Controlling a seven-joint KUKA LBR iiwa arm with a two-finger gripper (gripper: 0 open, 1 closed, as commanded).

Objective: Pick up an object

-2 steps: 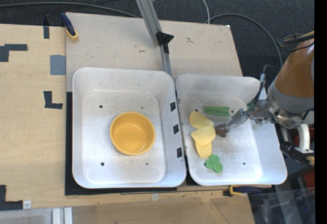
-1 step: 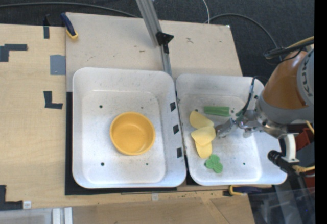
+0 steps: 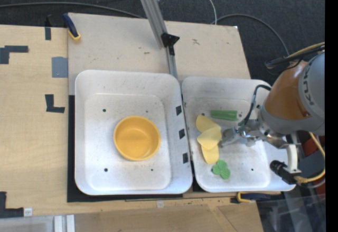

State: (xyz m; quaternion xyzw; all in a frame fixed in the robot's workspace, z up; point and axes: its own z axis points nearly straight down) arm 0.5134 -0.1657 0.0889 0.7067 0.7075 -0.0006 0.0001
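Left bin (image 3: 90, 120), center-left of frame, holds a yellow bowl (image 3: 137, 137) upright near its middle. Right bin (image 3: 211, 88), center-right: yellow pieces (image 3: 209, 138) stacked at its left side, green stick (image 3: 224, 115) just above them, small green item (image 3: 221, 169) below. Hand (image 3: 228, 137) sits low in right bin, tip touching or just beside the yellow pieces; can't tell its state. Arm (image 3: 288, 101) comes in from right edge.
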